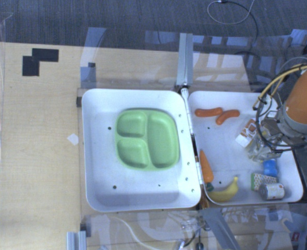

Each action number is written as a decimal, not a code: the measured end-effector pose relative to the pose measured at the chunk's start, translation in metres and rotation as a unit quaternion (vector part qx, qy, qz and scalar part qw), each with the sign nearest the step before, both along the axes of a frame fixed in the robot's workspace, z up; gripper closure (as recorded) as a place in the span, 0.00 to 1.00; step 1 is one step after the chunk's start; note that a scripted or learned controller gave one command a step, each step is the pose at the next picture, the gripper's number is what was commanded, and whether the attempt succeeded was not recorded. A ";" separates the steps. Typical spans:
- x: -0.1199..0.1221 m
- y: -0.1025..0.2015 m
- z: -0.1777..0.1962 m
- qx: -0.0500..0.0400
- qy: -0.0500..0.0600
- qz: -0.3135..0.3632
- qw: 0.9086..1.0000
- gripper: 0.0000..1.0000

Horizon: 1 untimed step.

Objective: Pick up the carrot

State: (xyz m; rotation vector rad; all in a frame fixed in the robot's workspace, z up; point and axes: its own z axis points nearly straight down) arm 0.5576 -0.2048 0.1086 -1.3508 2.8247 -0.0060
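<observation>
Against the left wall of the right bin (299, 189), lower centre-right of frame, lies the carrot (206, 169), banana (225, 190) just below it, gripper (257, 149) well apart toward the right edge, finger state indiscernible.

Carrot (206, 167) lies in right bin (231, 99) beside banana (224, 190).

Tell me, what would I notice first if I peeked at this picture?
Probably the bright green plate with three sections, sitting in the middle of the left bin. Next, the big grey-and-orange arm leaning over the right bin from the right. Along that bin's left wall lies the carrot, with a yellow banana beside it.
</observation>
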 end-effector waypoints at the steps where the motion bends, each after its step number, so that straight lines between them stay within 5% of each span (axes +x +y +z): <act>1: 0.001 0.003 0.000 0.002 -0.001 0.001 1.000 0.00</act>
